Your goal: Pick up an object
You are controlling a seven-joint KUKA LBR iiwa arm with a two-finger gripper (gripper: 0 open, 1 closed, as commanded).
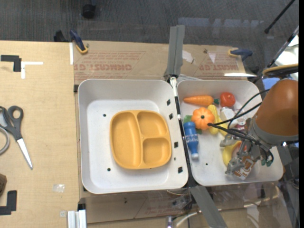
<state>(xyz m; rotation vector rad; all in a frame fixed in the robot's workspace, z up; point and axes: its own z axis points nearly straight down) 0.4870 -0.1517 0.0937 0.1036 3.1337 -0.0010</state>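
You saw the two-finger metal gripper low in the right white plastic bin, near its front edge, just beside a yellow banana-shaped toy; whether its fingers were parted or held anything could not be told. Beyond it lay one orange toy carrot, one red toy tomato, one orange toy pumpkin and one small blue plastic bottle. The left white plastic bin held one yellow three-compartment plate. One pair of grey-handled scissors lay on the bench.

Grey arm reaching from right, wrist bent down, gripper lowered
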